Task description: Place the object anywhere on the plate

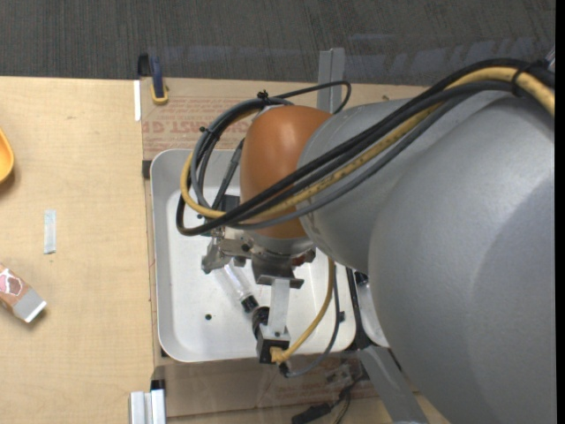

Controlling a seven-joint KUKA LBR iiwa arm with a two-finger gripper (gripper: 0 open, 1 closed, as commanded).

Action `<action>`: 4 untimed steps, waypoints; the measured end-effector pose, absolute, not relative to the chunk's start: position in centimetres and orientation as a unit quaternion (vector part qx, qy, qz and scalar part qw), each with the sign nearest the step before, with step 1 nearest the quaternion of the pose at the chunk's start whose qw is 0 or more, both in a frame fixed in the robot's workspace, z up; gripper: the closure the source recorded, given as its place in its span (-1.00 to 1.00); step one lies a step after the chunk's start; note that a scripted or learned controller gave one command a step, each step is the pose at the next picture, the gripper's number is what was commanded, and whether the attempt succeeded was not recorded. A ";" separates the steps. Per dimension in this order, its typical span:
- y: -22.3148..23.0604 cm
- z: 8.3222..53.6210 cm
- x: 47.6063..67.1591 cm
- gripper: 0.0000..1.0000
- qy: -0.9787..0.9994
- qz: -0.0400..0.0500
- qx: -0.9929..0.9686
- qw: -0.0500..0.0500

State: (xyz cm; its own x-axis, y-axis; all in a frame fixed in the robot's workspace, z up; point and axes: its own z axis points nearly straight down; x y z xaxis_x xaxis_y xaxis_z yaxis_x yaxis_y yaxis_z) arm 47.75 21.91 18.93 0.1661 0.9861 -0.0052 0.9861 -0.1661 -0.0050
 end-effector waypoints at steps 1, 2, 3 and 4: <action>19.9 32.6 47.8 -1.00 -0.532 0.003 -0.847 -0.001; 20.5 42.6 47.8 -1.00 -0.735 0.002 -0.678 -0.001; 20.5 43.3 47.9 1.00 -0.735 0.005 -0.678 -0.001; 22.0 30.6 47.8 1.00 -0.826 0.002 -0.564 0.000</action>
State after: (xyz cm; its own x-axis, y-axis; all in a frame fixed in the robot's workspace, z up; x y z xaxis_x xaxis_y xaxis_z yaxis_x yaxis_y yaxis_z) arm 47.79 21.99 30.62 -0.3649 0.9311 -0.0021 0.9311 0.3649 -0.0039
